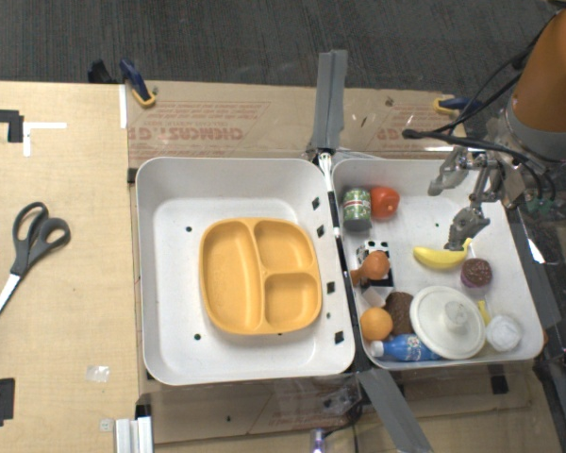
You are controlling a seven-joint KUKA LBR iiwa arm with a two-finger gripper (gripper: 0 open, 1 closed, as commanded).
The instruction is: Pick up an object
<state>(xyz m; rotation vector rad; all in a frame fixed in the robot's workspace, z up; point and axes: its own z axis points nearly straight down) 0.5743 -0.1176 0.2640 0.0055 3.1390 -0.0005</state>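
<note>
Right bin bare centrally; banana beside fingers.

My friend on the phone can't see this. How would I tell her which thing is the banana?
Start at the right-hand shallow white bin, the crowded one beside the bin holding the yellow divided plastic tray. Look near its middle, just below the grey arm's two-finger gripper. The small curved yellow banana lies there, the one long, bent yellow thing among round neighbours such as the dark purple ball.
</note>
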